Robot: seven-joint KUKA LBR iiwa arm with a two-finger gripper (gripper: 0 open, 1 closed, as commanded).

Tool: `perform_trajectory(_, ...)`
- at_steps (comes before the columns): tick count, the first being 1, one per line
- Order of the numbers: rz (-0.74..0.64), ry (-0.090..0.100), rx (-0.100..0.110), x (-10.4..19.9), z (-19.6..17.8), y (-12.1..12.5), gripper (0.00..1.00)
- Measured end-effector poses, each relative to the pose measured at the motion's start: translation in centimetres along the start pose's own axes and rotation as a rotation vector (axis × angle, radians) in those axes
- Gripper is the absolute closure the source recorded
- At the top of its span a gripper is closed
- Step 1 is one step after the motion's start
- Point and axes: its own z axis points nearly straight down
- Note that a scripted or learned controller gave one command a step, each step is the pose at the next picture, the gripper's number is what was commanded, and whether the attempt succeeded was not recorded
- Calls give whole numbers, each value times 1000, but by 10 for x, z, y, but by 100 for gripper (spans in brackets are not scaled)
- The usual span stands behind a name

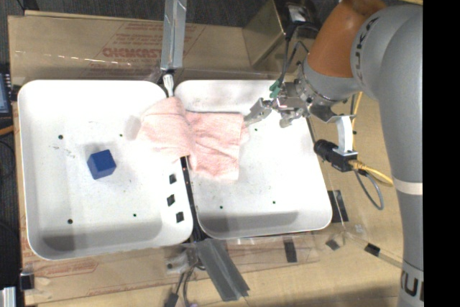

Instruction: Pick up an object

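Observation:
A pink-and-white cloth (205,136) lies crumpled over the divider between the two white bins, part in each. A small blue cube (102,163) sits in the left bin (43,154). My gripper (271,116) hangs over the upper part of the right bin (287,183), just right of the cloth's edge. Its fingers are spread open with nothing between them. The left fingertip (252,113) is close to the cloth's right border; I cannot tell whether it touches.
A grey metal post (172,32) stands behind the bins at the divider. Cardboard (86,39) lies behind the left bin. The arm's cable and a connector (338,154) hang over the right bin's right rim.

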Motion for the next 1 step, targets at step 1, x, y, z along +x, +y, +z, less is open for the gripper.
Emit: perform_trajectory(1,-143,1,1,1,-11,-14,0)
